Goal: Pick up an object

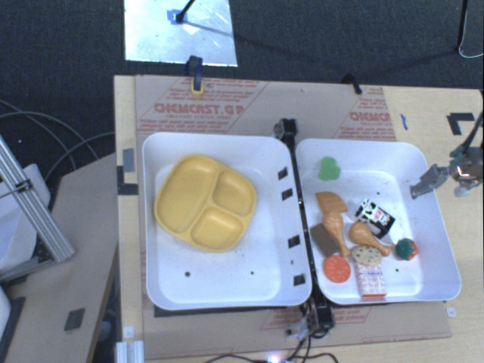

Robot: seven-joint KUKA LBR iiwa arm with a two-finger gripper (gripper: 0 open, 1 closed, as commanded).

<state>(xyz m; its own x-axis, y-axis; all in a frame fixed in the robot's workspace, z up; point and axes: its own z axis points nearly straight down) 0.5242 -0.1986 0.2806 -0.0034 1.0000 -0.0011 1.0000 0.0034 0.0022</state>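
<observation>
The right bin (423,161) holds several toy foods. A green round piece (329,168) lies near its back left. Toward the middle are a tan drumstick (333,210), a second drumstick (366,237) and a black-and-white carton (375,215). Nearer the front are a speckled cookie (367,255), a red disc (337,268), a red-and-white box (370,282) and a green-and-orange ball (406,249). My gripper (445,175) hangs at the bin's right rim, right of the carton and apart from every item. Nothing shows in it.
The left bin (162,278) carries a yellow divided plate (206,201). A black divider strip (299,218) runs between the bins. Both rest on a cardboard sheet (249,104) with a blue-and-yellow clamp (196,75) at its back edge. A metal frame (26,203) stands far left.
</observation>
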